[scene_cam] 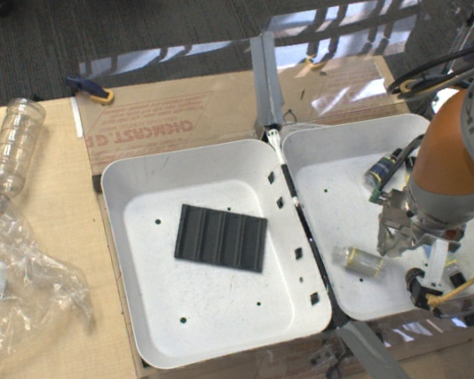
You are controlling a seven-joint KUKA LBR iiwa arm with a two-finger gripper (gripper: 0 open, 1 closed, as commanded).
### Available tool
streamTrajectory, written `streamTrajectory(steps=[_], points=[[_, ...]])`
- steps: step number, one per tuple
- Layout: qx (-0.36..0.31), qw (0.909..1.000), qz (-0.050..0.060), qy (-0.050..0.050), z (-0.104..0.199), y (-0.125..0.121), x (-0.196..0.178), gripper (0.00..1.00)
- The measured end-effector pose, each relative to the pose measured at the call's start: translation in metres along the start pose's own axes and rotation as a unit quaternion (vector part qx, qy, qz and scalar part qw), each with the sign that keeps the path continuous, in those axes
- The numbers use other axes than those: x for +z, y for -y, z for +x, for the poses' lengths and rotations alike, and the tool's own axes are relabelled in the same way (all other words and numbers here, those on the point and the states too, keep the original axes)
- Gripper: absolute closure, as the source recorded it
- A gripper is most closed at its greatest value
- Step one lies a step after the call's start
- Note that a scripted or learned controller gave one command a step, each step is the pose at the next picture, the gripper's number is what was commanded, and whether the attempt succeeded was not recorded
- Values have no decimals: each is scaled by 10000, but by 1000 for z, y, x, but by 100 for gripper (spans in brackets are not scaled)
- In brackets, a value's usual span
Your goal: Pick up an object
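White plastic of the right bin [330, 204] is where the work stands now, and the task looks not finished: nothing is seen lifted. The pincer [392, 237] is low inside this bin. Just beside the pincer, toward the view's left and a little nearer the camera, lies a small pale cylinder [362, 261] on its side, resting on the bin floor. I judge that this cylinder is the thing aimed at, since it is closest to the pincer, but I cannot see it held. Whether the pincer is wide or narrow I cannot tell; it is too small and partly covered by the wrist. Farther back from the pincer lies a small blue and green object [384, 170]. Well apart from the pincer, to the view's left, a dark ribbed panel [220, 238] lies flat in the left bin [159, 314]. What is left, as I judge it: to close on something and raise it.

The arm [449, 166] comes in from the view's right and bends down steeply, so that its orange band is above the pincer and the wrist points toward the bin floor.
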State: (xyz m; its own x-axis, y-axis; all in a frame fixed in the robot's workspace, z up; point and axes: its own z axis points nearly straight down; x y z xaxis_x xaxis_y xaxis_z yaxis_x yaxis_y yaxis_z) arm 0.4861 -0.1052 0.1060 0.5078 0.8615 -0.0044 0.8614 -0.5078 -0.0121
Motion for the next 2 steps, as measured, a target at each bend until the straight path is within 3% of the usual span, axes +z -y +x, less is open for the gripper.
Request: streamTrajectory(steps=[1, 2], points=[[-1, 10000, 0, 0, 0, 0, 0, 0], [-265, 9996, -37, -17, -42, -14, 16, 0]])
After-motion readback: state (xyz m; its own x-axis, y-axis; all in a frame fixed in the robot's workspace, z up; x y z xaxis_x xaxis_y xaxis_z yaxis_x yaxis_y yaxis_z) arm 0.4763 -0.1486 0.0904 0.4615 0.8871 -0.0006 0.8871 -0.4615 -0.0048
